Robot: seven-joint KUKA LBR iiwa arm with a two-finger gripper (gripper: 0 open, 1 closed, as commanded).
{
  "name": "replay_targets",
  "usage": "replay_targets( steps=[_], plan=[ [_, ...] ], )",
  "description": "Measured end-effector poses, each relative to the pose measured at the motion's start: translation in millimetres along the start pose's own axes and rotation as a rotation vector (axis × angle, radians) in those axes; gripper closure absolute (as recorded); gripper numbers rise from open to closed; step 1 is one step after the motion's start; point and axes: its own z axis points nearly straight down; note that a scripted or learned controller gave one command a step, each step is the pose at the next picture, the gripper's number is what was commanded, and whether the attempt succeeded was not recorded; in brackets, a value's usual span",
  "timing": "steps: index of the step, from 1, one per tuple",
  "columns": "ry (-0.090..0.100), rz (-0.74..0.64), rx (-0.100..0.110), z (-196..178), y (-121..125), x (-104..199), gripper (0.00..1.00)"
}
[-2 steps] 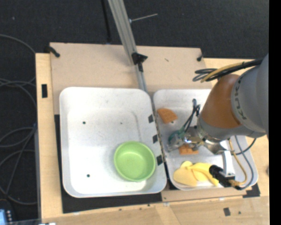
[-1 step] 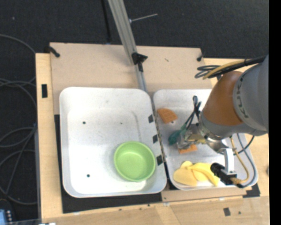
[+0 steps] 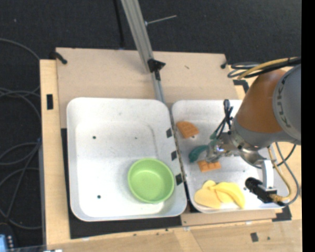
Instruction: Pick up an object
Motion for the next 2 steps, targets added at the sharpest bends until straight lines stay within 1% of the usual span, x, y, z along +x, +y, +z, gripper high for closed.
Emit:
replay_targets(
  steps=[1,2],
  plan=[
    [0.000,-0.003,-0.002,-55,-4,7,1.00],
    [0.000,-0.003,0.000,-87,-2,6,1.00]
  ],
)
